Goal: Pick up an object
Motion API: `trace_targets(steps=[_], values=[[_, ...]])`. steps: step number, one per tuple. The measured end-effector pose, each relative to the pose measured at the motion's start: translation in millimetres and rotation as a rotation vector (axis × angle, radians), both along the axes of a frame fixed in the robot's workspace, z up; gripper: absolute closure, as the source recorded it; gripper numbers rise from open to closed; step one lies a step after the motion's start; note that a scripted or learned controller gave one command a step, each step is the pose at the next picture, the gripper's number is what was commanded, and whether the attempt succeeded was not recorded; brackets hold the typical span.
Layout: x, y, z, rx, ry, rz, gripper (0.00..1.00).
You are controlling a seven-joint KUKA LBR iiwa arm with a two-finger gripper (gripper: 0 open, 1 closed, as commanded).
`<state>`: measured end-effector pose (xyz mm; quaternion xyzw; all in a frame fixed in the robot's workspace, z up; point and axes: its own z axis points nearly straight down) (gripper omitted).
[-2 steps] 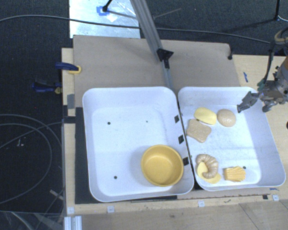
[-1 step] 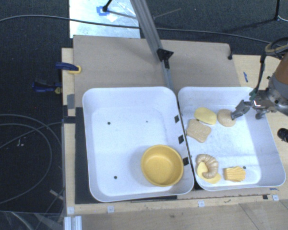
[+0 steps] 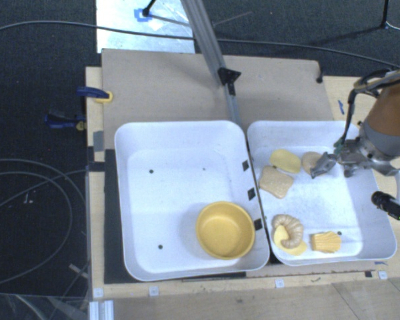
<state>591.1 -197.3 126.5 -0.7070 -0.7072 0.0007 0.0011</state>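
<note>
Approach step: gripper (image 3: 323, 166), finger state not discernible, hovered beside tan piece (image 3: 310, 160) in right bin (image 3: 370, 245); next, descend and grasp.

Two white bins – left bin (image 3: 140, 179) and right bin (image 3: 370, 235), the gripper (image 3: 328, 163) over the right one. One yellow bowl (image 3: 225, 229), in the bin away from the gripper. Five small food-like pieces in the gripper's bin – one yellow block (image 3: 285, 161), one tan cracker-like square (image 3: 276, 182), one round beige piece (image 3: 311, 160) just beside the gripper, one curled pastry (image 3: 290, 232), one ridged yellow-orange chunk (image 3: 326, 242). Two clamps (image 3: 93, 95) far off, past the other bin.
</note>
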Motion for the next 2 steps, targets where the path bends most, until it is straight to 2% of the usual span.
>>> trace_targets(steps=[1,2], values=[[2,-1,14,-0.003,-0.008,0.000,1.00],[8,2,59,-0.003,-0.009,0.005,1.00]])
